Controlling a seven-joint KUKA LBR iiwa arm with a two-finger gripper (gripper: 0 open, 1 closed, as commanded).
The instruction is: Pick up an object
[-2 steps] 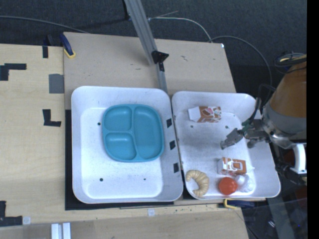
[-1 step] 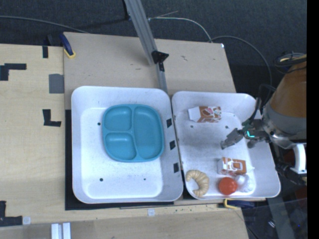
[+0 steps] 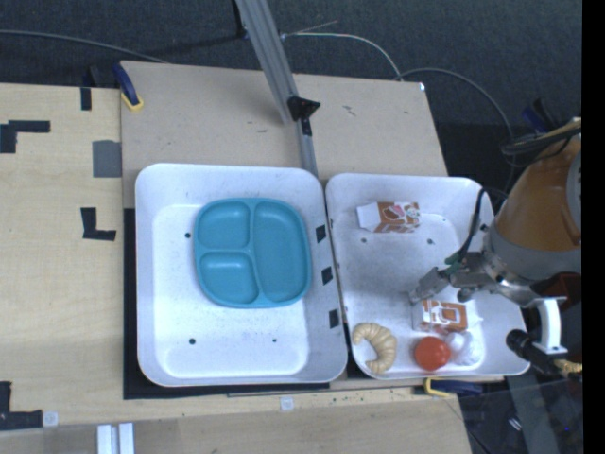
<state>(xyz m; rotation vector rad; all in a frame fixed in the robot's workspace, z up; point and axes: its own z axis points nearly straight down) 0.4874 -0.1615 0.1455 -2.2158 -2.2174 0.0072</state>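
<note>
Camera view from above the desk (image 3: 236, 130): the grey arm (image 3: 539, 225), its orange band showing above the wrist, reaches in from the right over the right-hand white bin (image 3: 378, 272). The pincer (image 3: 437, 287) hangs low over that bin's lower middle, and how far its fingers are spread cannot be told from this angle; nothing can be seen held between them.

Just below and right of the pincer lies a small orange-and-white packet (image 3: 444, 317), close under the tool head, though whether the two touch is unclear. Further below, near the bin's front wall, sits a red round object (image 3: 432, 353), with a small whitish item (image 3: 464, 346) just beside it on the side nearer the arm. Below and left of the pincer, in the bin's front corner, a curled tan pastry-shaped piece (image 3: 377, 344) lies well apart from the tool. Above and left of the pincer, toward the bin's far wall, a second orange-and-white packet (image 3: 389, 217) rests on its own.

Left of the pincer, across the divide between the two bins, the left-hand white bin (image 3: 161, 348) carries a teal plate (image 3: 253, 252) with three compartments, lying flat in the bin's upper half. A grey metal bar (image 3: 269, 50) runs slantwise down from the top edge to the point where the two bins meet.
</note>
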